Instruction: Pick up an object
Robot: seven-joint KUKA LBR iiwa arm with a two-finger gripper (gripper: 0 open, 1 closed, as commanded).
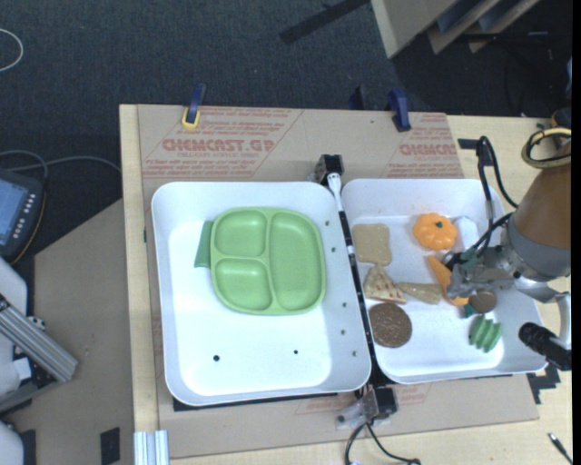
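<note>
Claw sits low at the frame's right, among toy food in the right bin. I can't tell its state (too blurry). Crowding, perhaps around the orange wedge, risks my snagging two pieces or none.

A dark blue carpet surrounds the wooden bench. Beyond the bench, at its far right, stands perhaps a cardboard box.

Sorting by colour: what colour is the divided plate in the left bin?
Light green; the divided plate shows best in the camera view.
</note>
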